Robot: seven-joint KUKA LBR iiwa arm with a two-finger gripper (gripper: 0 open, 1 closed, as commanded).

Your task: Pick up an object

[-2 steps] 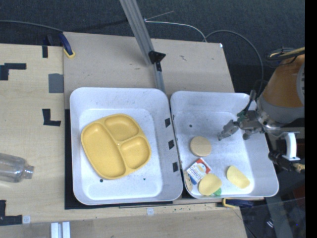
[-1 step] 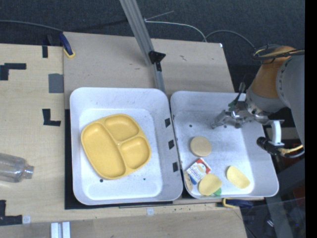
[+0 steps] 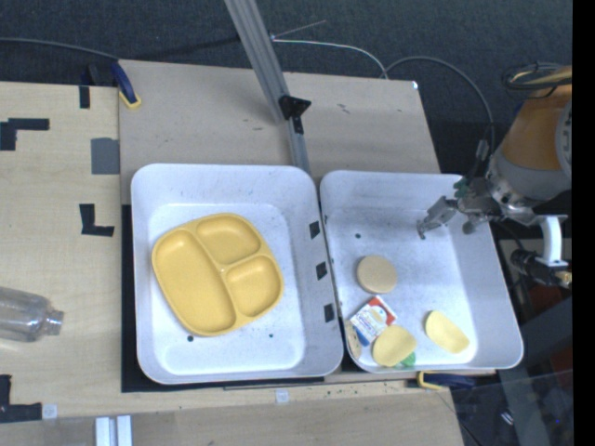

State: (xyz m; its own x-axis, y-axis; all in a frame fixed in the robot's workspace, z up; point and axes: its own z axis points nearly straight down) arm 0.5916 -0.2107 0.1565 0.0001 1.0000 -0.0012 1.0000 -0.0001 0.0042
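The right bin [image 3: 483, 277] holds a round tan disc [image 3: 376, 273], a yellow lump [image 3: 447, 332] near the front right corner, another yellow lump [image 3: 394, 345], and a small red and white packet [image 3: 370, 321]. My gripper [image 3: 451, 222] hangs over the bin's far right part, up and to the right of the tan disc and apart from it. Its fingers stand open with nothing between them. Behind it, the grey and orange arm [image 3: 539, 151] enters from the right.
The left bin [image 3: 149, 193] bears a yellow divided plate [image 3: 217, 272]. A metal pole [image 3: 260, 49] slants down to the bins' far edge. A clear plastic bottle [image 3: 26, 314] lies on the bench at the far left. Cables run behind the right bin.
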